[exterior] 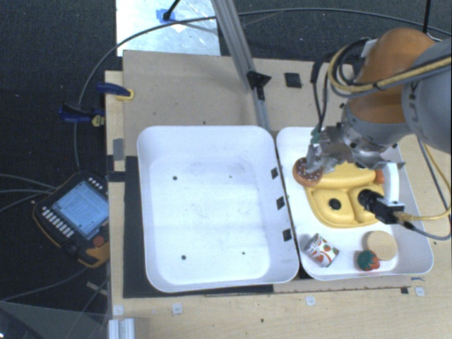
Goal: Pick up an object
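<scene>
My gripper (316, 158) hangs low over the left part of the right bin (424, 260), right at a brown ring-shaped item with pink specks (305, 173). The ring lies against the upper left end of a large yellow plastic toy (342, 196) with two dark holes. Whether the ring is between the fingers is hidden by the gripper body. Nearer the bin's front lie a small red-and-white printed can (320, 250), a round tan disc (382, 242) and a small green-and-red piece (366, 260).
The left bin (152, 189) stands beside the right one, with a low wall between them. A grey pole (236, 41) slants in above the bins. A teach pendant (74, 214) lies off the bench's left side, with cables.
</scene>
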`<state>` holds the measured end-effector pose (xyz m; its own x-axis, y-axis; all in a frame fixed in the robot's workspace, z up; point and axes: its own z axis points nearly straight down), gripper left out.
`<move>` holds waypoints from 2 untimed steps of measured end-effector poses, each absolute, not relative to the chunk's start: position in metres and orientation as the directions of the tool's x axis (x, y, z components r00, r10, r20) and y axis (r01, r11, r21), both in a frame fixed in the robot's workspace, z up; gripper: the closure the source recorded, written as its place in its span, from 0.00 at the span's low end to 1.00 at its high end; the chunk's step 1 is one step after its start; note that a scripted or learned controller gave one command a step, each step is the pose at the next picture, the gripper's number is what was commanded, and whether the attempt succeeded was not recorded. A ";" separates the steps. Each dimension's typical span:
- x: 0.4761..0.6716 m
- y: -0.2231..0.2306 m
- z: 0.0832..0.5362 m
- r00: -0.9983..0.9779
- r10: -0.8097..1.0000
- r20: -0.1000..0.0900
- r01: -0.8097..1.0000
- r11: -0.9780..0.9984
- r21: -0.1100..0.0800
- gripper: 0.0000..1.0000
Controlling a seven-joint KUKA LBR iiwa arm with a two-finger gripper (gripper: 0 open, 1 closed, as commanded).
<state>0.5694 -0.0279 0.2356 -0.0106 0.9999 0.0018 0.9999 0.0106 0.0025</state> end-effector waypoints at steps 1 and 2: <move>0.591 0.021 0.244 -0.011 1.000 0.002 1.000 0.011 0.004 1.00; 0.618 0.072 0.247 -0.010 1.000 0.003 1.000 0.010 0.004 1.00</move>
